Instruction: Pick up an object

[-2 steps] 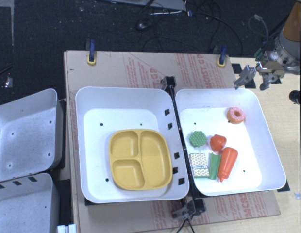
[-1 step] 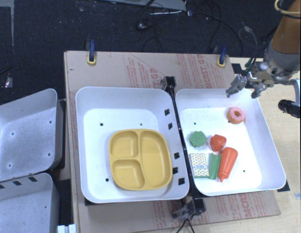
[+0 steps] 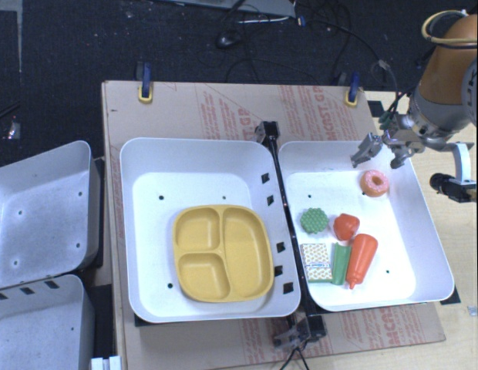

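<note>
One donut (image 3: pixel 374 183): just below the gripper (image 3: pixel 382 154), apart from it.
Fingers: spread, clamping nothing.
Carrots (image 3: pixel 361 259): one, below the donut.

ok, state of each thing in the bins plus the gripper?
gripper: open, holding nothing, above the right bin's far edge
pink donut: lying flat in right bin, just below the gripper
green ball: resting, untouched
carrot: lying on its side
green stick: lying against the carrot
patterned card: flat
yellow tray: upright in left bin
</note>
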### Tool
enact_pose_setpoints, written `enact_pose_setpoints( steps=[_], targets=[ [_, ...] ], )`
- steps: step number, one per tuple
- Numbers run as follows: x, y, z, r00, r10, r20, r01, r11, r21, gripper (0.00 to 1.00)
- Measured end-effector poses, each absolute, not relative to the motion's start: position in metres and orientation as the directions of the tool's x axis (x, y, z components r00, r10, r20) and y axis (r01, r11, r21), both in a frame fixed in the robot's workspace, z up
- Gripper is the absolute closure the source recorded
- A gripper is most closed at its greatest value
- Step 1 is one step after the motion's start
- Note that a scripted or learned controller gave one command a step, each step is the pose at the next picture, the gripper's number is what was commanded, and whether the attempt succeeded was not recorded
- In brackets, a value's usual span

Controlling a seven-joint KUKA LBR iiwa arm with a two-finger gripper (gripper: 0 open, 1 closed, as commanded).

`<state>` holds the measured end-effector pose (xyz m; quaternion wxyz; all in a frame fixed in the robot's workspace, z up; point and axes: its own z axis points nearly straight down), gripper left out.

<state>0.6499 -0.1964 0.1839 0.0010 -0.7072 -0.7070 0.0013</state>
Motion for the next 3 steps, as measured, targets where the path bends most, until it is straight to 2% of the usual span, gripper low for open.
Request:
enact_pose_setpoints(
  steps=[1,2,3],
  targets=[
    [0.641,-0.189,0.130,0.000,1.000,0.001,1.000,0.000,-0.005,0.00],
    [0.643,-0.189,0.144,-0.002,1.000,-0.002,1.000,0.002,0.003,1.00],
    [0.644,-0.187,0.209,-0.003,1.000,-0.002,1.000,0.003,0.007,1.00]
  ],
)
